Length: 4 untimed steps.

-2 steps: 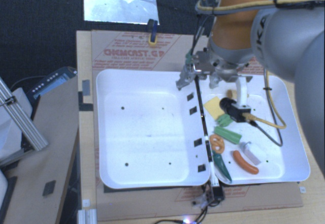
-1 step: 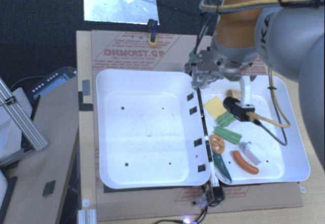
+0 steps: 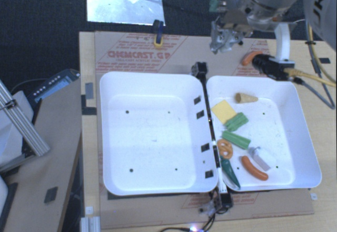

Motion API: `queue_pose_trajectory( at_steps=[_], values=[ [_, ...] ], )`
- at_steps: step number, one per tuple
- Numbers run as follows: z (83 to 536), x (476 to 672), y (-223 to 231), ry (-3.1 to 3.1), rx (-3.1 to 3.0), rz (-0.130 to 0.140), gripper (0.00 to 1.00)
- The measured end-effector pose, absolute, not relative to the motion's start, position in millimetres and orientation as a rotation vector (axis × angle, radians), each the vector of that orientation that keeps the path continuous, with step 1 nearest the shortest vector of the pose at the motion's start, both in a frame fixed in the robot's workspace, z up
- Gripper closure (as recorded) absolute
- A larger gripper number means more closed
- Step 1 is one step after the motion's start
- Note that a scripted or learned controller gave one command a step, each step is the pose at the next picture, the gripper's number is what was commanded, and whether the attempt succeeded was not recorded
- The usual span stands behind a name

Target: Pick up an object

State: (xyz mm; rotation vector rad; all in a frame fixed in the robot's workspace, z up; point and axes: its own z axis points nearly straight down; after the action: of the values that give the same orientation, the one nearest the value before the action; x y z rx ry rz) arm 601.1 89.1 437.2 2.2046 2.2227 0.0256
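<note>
Yellow block point(image 3: 223, 111) lies seemingly well below pincer point(image 3: 225, 42)

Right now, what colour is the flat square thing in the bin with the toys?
The flat square is yellow, seen best in the camera view, near the right bin's left side.

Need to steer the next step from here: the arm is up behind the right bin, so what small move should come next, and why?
Probably bring the gripper forward toward the near side and down over the right bin. It hangs beyond the bin's far rim, above the cardboard, while every toy lies inside that bin. The cone by the far wall stands apart from the others, so it looks like the easiest target.
</note>
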Motion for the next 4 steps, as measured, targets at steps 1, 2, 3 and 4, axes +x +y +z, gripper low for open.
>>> queue_pose_trajectory(
  at_steps=[1,2,3,4],
  values=[
    [543.2,572.1,101.3,2.224,2.208,0.021,1.00],
    [535.2,645.3,44.7,2.214,2.220,0.005,1.00],
    [517.4,669.2,-8.0,2.215,2.224,0.000,1.00],
    [315.6,666.9,46.9,2.235,2.221,-0.013,1.00]
  ],
)
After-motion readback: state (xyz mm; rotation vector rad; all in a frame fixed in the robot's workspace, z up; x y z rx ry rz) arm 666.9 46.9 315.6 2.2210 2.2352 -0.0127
